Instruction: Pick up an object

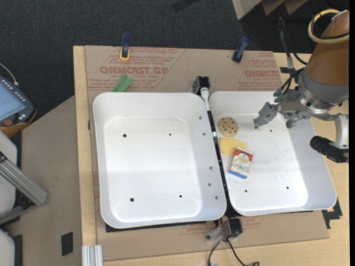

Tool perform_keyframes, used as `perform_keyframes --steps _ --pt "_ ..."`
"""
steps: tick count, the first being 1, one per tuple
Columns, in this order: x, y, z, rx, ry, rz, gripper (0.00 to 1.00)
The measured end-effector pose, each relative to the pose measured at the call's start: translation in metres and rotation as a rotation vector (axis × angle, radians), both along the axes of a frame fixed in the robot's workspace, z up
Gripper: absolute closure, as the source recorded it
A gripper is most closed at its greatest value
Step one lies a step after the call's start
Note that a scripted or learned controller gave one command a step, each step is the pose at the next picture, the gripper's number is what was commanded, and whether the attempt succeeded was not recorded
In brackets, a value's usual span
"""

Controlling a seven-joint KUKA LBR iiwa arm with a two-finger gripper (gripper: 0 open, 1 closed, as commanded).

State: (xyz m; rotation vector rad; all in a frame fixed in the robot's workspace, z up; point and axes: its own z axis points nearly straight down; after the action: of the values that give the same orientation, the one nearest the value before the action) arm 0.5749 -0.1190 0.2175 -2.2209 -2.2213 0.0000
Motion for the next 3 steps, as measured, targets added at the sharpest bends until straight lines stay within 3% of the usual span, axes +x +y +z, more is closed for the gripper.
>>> perform_keyframes --steps 1,2,3 --pt "-0.031 0.023 -0.057 0.003 0.009 -0.001 0.0" --pt "-0.009 0.026 -0.136 0.002 0.005 0.0 0.0" --pt "-0.008 0.025 -0.121 0.0 -0.003 -0.001 1.0"
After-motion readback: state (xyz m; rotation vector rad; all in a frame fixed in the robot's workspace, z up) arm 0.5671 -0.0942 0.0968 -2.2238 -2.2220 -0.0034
